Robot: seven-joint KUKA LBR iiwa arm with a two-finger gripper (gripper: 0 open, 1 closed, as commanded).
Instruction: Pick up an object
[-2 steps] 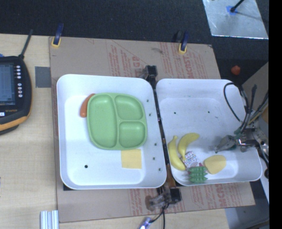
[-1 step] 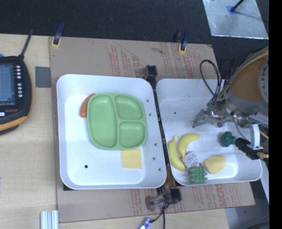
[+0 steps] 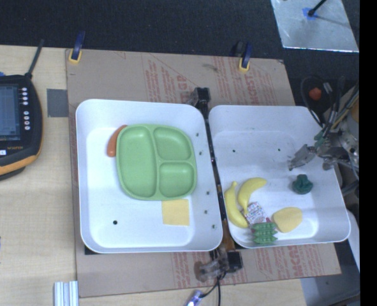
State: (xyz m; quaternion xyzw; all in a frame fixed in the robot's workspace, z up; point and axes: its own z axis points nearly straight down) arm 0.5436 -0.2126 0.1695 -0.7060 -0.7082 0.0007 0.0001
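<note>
While the gripper (image 3: 301,160) hangs over the right bin (image 3: 265,125) w/ fingers spread, holding nothing, it sits near that bin's right wall, so a descent could clip it. Candidates, big to small: bananas (image 3: 242,199), lemon (image 3: 288,218), dark green piece (image 3: 302,185), closest but small, likely to slip.
</note>
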